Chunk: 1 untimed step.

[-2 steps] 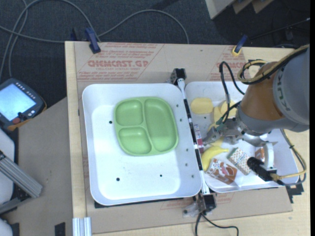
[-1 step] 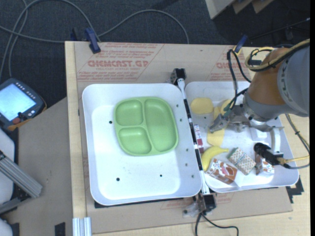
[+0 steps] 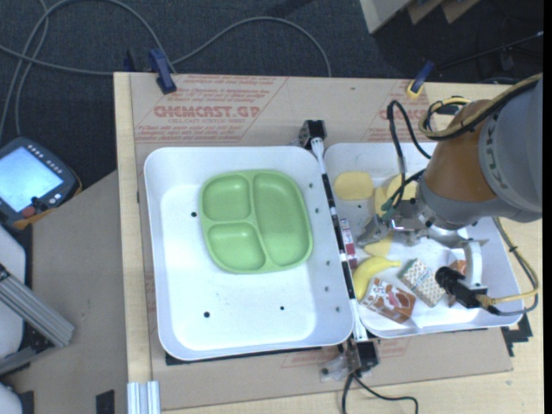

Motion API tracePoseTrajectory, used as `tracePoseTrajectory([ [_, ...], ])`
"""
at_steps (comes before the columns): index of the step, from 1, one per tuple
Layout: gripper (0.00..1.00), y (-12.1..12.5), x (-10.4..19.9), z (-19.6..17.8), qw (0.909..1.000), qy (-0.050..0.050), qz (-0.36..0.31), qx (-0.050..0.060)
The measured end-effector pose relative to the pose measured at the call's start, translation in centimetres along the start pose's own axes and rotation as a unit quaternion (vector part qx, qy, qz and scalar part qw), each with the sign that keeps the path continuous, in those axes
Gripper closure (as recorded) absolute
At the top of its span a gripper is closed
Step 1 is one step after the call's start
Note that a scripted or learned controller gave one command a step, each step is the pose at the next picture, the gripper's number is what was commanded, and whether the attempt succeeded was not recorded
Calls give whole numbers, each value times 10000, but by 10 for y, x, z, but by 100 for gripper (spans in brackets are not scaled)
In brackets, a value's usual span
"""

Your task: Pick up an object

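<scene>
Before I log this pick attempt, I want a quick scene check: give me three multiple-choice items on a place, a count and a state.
1. Where does the pale green plastic divided plate lie?
A. left white bin
B. right white bin
C. on the bench

2. How many compartments does it have?
A. two
B. three
C. five

3. How does it lie?
A. upside down
B. on edge
C. flat, hollows up

Answers: 1 A, it sits inside the left bin's walls; 2 B, ridges mark three hollows; 3 C, the hollows face the camera.

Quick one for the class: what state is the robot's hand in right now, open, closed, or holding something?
Hand: cannot be told; it is low over the right bin, among the small items, with the arm's wrist covering it.
</scene>
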<state>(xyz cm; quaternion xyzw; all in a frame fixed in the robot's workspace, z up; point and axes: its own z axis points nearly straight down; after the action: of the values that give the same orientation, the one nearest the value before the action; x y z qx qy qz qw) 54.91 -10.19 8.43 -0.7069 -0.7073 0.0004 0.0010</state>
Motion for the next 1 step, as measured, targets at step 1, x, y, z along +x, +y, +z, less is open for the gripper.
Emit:
tracePoseTrajectory([
  [1, 0, -21, 7, 0, 10000, 1, 6, 1],
])
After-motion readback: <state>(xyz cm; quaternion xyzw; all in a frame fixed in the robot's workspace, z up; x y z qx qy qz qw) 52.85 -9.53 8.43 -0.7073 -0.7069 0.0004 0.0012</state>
